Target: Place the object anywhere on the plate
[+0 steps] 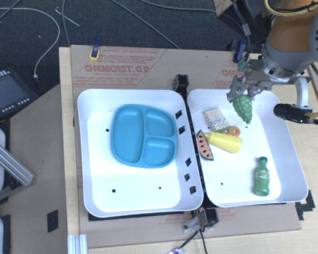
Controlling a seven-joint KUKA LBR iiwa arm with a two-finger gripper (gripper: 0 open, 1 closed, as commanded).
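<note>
A blue plate (143, 136) with three compartments lies in the left bin (95, 189). My gripper (243, 95) hangs over the back of the right bin (286, 157), shut on a green bunch of grapes (244, 108) that dangles from its fingers above the bin floor. Below it in the right bin lie a wrapped snack packet (215, 118), a yellow corn-like piece (223, 141) with an orange bit (232, 131) behind it, a watermelon slice (204, 145) near the divider, and a green bottle (262, 176) at the front right.
A row of black clips (188, 157) runs along the divider between the bins. A black mount (180, 82) stands at the back of the divider. A black cylinder (292, 111) juts in at the right bin's right edge. Cables cross the floor behind the bench.
</note>
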